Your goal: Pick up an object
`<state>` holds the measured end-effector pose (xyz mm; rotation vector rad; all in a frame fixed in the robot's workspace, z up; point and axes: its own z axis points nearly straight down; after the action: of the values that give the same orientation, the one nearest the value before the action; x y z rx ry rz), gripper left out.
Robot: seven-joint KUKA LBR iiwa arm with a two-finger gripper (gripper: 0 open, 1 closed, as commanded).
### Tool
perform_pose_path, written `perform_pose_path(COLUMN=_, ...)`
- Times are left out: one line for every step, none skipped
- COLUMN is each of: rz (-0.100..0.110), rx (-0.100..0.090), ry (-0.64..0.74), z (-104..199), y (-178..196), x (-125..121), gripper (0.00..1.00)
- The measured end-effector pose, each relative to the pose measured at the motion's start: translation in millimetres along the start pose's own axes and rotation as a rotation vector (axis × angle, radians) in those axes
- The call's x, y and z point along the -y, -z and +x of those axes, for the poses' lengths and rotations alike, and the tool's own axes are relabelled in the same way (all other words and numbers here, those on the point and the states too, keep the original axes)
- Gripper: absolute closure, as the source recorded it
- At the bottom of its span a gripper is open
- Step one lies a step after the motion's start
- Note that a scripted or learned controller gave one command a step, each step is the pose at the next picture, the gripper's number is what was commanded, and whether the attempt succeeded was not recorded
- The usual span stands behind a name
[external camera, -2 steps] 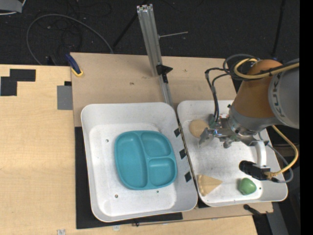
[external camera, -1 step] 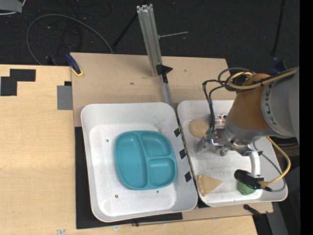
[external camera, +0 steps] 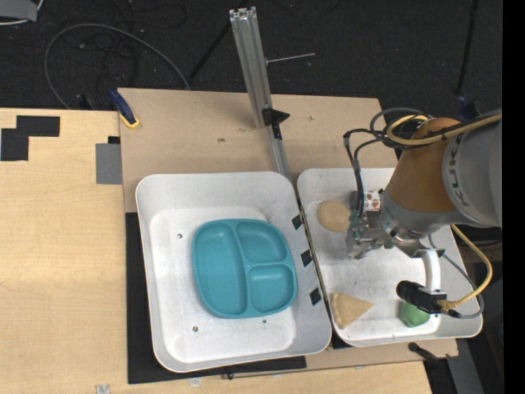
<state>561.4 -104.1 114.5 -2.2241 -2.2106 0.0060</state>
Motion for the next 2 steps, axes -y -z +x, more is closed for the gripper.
perform_pose_path(rz=-0.004, rx=0.001, ry=0.007, z=10, y=50, x=1, gripper=1.00)
perform_pose_path(rz=-0.008, rx=0.001, ry=0.007, z=11, y=92, x=-2, gripper=1.00)
